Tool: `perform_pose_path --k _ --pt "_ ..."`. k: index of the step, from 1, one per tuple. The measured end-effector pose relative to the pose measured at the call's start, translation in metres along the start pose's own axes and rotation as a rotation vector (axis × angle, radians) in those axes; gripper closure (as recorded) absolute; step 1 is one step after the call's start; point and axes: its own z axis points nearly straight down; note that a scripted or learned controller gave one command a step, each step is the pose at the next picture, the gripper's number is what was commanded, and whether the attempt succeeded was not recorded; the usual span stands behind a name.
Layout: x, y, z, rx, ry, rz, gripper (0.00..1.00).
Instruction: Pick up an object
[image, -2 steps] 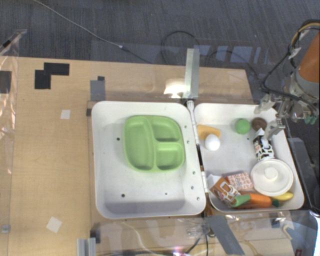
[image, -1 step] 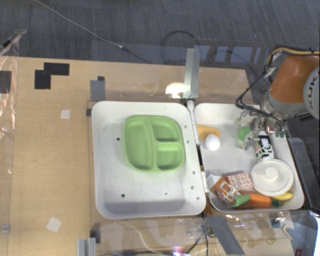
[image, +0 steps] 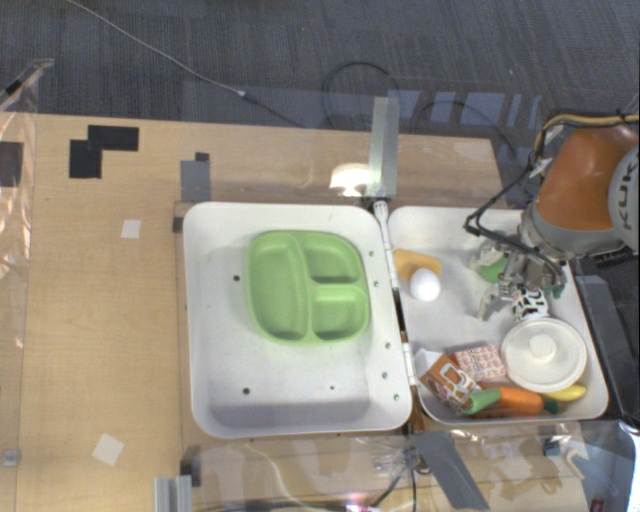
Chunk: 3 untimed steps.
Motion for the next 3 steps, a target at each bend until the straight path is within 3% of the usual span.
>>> perform_pose_path --k 1,2,3 --pt "0.011 -0.025 0.0 -0.009 0.0 -0.043 0.0" --pt "0.008 0.091 -0.001 -0.006 -0.001 -0.029 0.0" --pt "0.085 0.047 -0.003 -0.001 -0.004 0.352 0.0"
